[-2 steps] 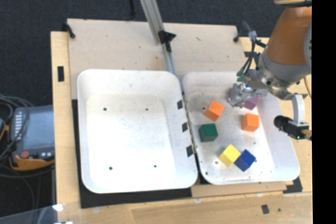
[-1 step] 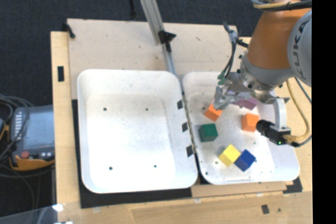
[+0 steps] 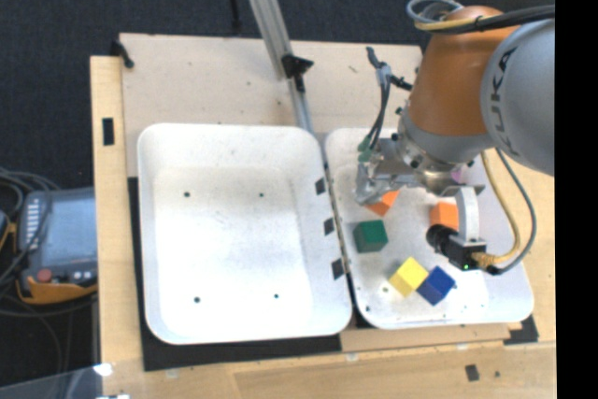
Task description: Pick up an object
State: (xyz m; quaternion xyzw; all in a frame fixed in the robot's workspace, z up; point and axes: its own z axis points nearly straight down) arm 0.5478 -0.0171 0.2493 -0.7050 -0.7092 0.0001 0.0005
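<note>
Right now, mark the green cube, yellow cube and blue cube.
green cube (image 3: 371,235), camera view, top face.
yellow cube (image 3: 408,277), camera view, top face.
blue cube (image 3: 435,285), camera view, top face.

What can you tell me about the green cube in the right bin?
The green cube is small, solid dark green, with a matte look and slightly rounded edges. It sits flat on the floor of the right bin, near the bin's left wall. It lies just below the claw, apart from the yellow cube. Nothing visibly touches it.
</note>
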